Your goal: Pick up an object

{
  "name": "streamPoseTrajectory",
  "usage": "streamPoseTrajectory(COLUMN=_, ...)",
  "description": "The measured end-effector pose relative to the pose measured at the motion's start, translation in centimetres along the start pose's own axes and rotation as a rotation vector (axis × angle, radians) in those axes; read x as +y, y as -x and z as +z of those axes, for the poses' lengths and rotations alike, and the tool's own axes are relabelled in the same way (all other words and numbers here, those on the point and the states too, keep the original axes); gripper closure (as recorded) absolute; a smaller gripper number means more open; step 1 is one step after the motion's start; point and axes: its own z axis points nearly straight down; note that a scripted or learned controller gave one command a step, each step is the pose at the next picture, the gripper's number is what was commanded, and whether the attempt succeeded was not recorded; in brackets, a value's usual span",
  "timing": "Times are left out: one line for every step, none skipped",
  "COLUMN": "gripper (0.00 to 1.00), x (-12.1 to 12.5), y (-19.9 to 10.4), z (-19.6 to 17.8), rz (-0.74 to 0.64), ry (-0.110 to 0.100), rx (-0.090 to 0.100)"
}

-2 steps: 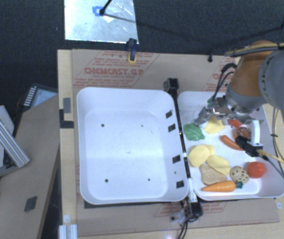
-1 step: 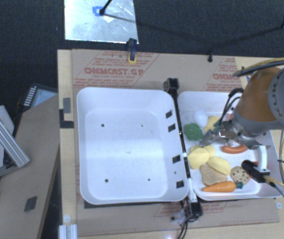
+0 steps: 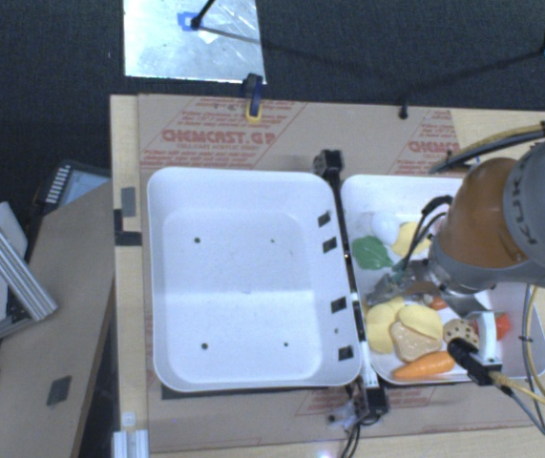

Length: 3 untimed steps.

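Note:
The right bin point(image 3: 367, 191) holds play food: a white egg-like piece point(image 3: 385, 225), a green piece point(image 3: 369, 252), yellow pieces point(image 3: 381, 324), a tan slice point(image 3: 415, 340), an orange carrot point(image 3: 423, 366) and a brown spotted cookie point(image 3: 459, 331). My arm, grey with an orange band point(image 3: 487, 219), reaches down into this bin from the right. The gripper point(image 3: 404, 281) is low among the objects, between the green piece and the yellow pieces. The wrist hides much of the bin's right half.
The left bin point(image 3: 243, 280) sits beside it, separated by a black clipped divider point(image 3: 341, 256). Cardboard covers the bench under both bins. A black cable and white connector point(image 3: 487, 343) hang near the bin's front right corner.

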Motion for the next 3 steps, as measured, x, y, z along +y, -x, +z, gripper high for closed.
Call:
streamPoseTrajectory(gripper=0.00, x=1.6, y=-9.6, z=-10.5, rz=-0.008, ry=0.007, rx=-0.001)
streamPoseTrajectory(gripper=1.00, x=1.5, y=-9.5, z=-10.9, rz=-0.006, ry=-0.002, rx=0.002)
streamPoseTrajectory(gripper=1.00, x=5.5, y=-15.8, z=-20.6, rz=-0.012, ry=0.007, rx=0.004)
